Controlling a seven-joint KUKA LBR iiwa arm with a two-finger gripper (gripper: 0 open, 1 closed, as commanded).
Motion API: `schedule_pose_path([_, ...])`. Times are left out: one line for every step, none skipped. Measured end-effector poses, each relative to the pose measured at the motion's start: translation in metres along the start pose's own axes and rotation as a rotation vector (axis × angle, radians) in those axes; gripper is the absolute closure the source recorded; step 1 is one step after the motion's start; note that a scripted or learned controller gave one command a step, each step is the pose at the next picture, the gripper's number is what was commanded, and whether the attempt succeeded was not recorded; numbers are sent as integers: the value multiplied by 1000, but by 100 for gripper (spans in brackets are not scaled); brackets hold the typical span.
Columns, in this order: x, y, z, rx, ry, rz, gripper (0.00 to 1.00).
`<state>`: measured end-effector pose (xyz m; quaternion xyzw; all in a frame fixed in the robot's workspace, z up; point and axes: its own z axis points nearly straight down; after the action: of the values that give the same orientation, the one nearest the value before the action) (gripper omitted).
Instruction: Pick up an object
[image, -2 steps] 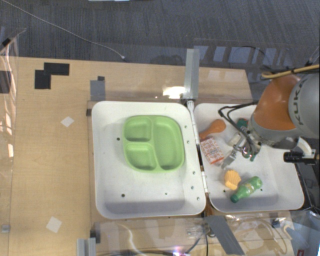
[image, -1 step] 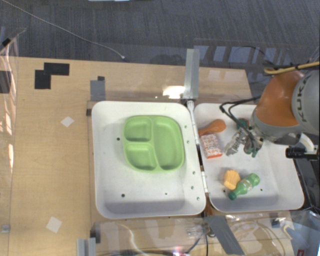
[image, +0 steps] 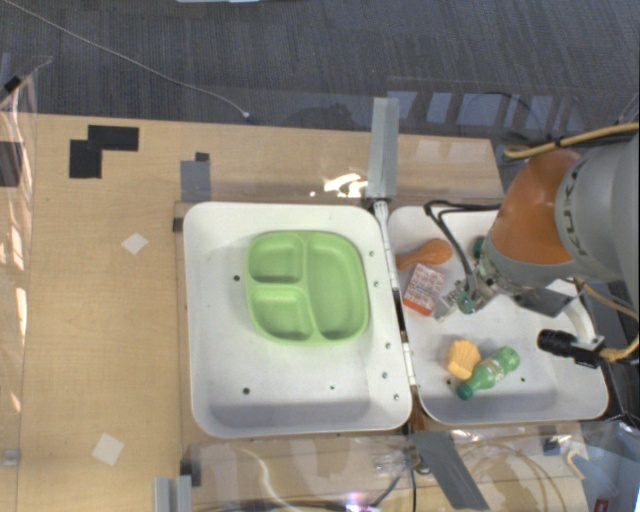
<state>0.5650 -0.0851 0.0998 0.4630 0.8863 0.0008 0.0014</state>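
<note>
In the right bin (image: 540, 400), my gripper (image: 464, 298) hangs low, just right of a white and red packet (image: 424, 288). An orange, rounded thing (image: 428, 251) lies at the packet's far side. Nearer the front of that bin lie a small yellow piece (image: 462, 357) and a green bottle (image: 490, 370), side by side and touching. Nothing shows between the gripper's tips from this angle. The grey arm with its orange band (image: 535, 220) covers the right bin's far right part.
The left bin (image: 215, 390) holds a green divided plate (image: 305, 287) with three compartments. A grey post (image: 382, 150) stands behind the wall between the bins. The wooden bench (image: 90, 330) spreads to the left.
</note>
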Motion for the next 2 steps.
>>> schedule_pose_path([57, 42, -88, -6, -2, 224, 100])
schedule_pose_path([152, 18, -85, 1, 3, 505, 100])
